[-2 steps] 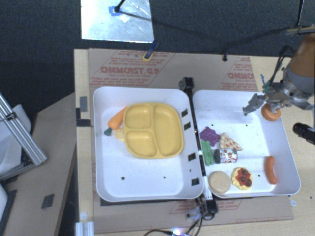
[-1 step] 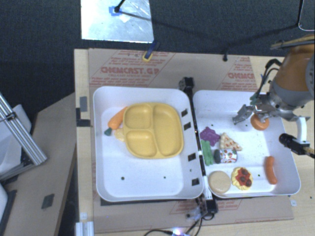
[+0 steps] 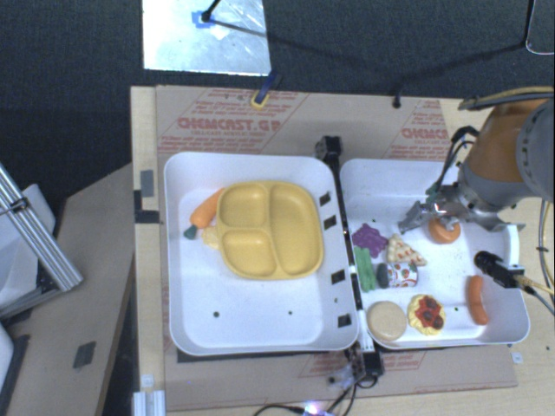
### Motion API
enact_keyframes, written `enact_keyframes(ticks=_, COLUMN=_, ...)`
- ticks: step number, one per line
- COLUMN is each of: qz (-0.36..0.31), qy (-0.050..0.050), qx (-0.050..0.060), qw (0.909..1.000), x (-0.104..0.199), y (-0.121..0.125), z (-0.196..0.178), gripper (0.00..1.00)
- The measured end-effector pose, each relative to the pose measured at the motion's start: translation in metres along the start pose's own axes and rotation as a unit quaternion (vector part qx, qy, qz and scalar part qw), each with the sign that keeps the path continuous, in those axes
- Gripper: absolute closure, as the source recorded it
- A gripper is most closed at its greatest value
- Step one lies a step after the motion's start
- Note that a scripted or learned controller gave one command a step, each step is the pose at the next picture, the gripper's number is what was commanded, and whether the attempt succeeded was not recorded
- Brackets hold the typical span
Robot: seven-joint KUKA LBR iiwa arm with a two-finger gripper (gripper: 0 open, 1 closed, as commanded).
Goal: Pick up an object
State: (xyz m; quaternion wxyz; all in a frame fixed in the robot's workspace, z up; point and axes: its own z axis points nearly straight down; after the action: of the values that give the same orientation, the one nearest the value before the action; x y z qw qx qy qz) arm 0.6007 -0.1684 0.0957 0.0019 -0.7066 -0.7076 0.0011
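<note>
– Hovering where? Gripper [image 3: 431, 211] low in right bin [image 3: 520, 319], by orange toy [image 3: 445, 230].
– Clamped on it? Can't tell.
– Other toys? Sausage [image 3: 476, 299], pizza [image 3: 425, 313] nearby.

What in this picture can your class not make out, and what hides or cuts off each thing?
- Gripper, camera view: blurred, and the wrist above covers it.
- Orange object, camera view: the gripper covers its top, so its kind is unclear.
- Pale item, camera view: tucked under the yellow tray.
- Arm, camera view: cut off by the right edge.
</note>
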Motion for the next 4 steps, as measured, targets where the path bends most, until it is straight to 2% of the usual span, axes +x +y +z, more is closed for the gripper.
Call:
enact_keyframes(ticks=1, qz=0.0, qy=-0.001, qx=-0.004, qw=1.0, x=0.0, y=0.002, z=0.008, gripper=0.0)
enact_keyframes(ticks=2, qz=0.0, qy=-0.005, qx=-0.011, qw=0.9999, x=-0.003, y=0.005, z=-0.006, gripper=1.0)
enact_keyframes(ticks=3, qz=-0.001, qy=-0.001, qx=-0.005, qw=1.0, x=-0.001, y=0.002, z=-0.051, gripper=1.0)
enact_keyframes(ticks=4, qz=-0.002, qy=-0.001, qx=-0.006, qw=1.0, x=0.006, y=0.002, z=-0.099, gripper=1.0)
